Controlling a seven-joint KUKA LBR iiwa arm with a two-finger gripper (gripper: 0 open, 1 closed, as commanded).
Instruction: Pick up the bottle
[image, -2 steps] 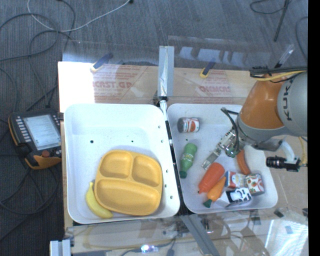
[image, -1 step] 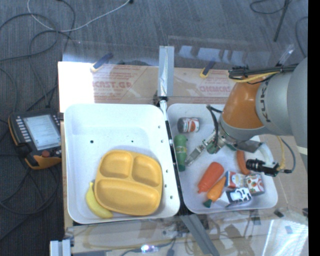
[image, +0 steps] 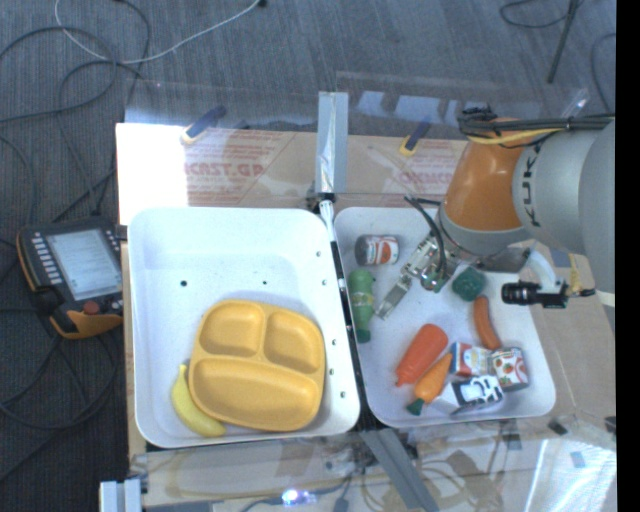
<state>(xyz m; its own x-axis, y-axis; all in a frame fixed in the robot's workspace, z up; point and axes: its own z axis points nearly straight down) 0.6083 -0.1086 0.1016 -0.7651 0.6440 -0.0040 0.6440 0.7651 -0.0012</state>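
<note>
The green bottle (image: 360, 298) lies lengthwise against the left wall of the right bin (image: 540, 400). My gripper (image: 396, 290) hangs low over that bin, just right of the bottle, with its metal fingers (image: 388, 302) pointing down-left towards it. The fingers stand open and hold nothing. There is a small gap between the nearer fingertip and the bottle's side. The grey arm with its orange band (image: 485, 195) reaches in from the upper right.
In the right bin are a small can (image: 377, 250), a green round item (image: 467, 284), a sausage (image: 485, 322), two carrots (image: 420, 355) and small cartons (image: 485, 375). The left bin (image: 200, 240) holds a yellow divided tray (image: 260, 365) and a banana (image: 190, 405).
</note>
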